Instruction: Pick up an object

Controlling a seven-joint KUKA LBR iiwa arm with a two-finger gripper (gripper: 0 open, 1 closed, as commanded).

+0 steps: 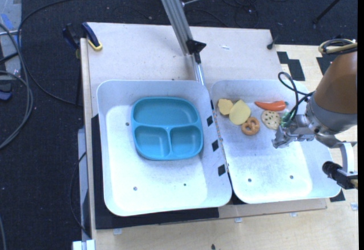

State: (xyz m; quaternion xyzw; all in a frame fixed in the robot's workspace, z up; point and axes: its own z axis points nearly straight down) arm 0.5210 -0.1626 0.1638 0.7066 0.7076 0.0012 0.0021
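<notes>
Now | jaws (280, 140) low in right bin (273, 183), can't tell if open or shut | food at their 10 o'clock: cracker (271, 120), pretzel (250, 126), carrot (270, 105) | nothing lifted; grasp and raise left

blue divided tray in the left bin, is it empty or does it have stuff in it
Empty. The blue three-compartment plastic tray shows only bare blue floor in all three compartments; the food pieces all lie in the right white bin.

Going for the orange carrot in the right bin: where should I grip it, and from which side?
Grip the carrot at its middle, from straight above, closing across its narrow width. It lies flat and long across the bin, with a cracker close beside it.
</notes>
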